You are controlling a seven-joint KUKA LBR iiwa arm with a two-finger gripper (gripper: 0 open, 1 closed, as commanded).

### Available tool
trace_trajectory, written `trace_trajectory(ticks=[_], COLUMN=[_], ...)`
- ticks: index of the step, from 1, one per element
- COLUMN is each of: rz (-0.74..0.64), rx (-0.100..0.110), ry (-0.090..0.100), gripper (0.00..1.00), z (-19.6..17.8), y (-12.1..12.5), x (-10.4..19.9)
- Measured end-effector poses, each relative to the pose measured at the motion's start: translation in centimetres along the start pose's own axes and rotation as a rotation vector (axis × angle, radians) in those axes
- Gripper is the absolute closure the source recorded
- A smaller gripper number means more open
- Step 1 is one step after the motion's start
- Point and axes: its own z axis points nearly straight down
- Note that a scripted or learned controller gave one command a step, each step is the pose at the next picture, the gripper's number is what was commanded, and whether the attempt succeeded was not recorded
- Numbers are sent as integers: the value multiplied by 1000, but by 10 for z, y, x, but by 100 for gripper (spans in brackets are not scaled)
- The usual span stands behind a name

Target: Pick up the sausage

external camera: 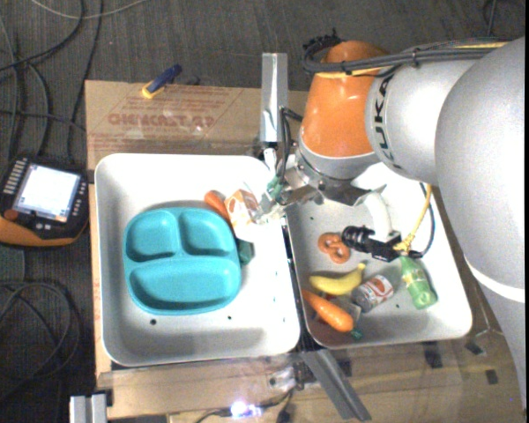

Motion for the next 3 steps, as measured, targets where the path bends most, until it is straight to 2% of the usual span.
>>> trace_trajectory(ticks=[3], rz=[1], rx=[4], ry=[4], gripper=[100], z=[-25], y=[0], x=[1])
